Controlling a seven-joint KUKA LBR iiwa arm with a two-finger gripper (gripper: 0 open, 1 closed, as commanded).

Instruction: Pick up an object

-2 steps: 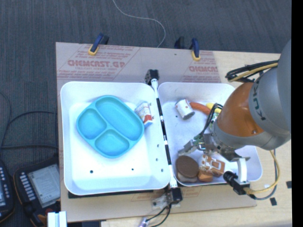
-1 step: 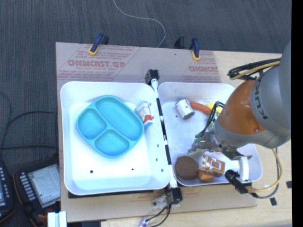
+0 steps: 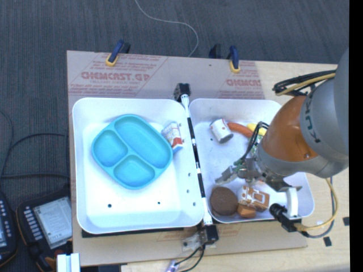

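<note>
My gripper (image 3: 237, 177) hangs low in the right bin (image 3: 295, 208), its fingers spread open with nothing between them. Just below it lie a round brown disc (image 3: 223, 200) and a brown-and-white pastry-like piece (image 3: 253, 199) at the bin's front wall. A small white cylinder (image 3: 220, 130) and an orange carrot (image 3: 240, 128) lie at the back of the same bin. The arm's grey and orange wrist (image 3: 292, 140) covers the bin's right part.
The left bin (image 3: 85, 208) holds a blue divided plate (image 3: 131, 151) and a small red-and-white packet (image 3: 173, 134) beside the plate's right rim. A black divider (image 3: 193, 146) runs between the bins. Clamps and cables sit along the bench's edges.
</note>
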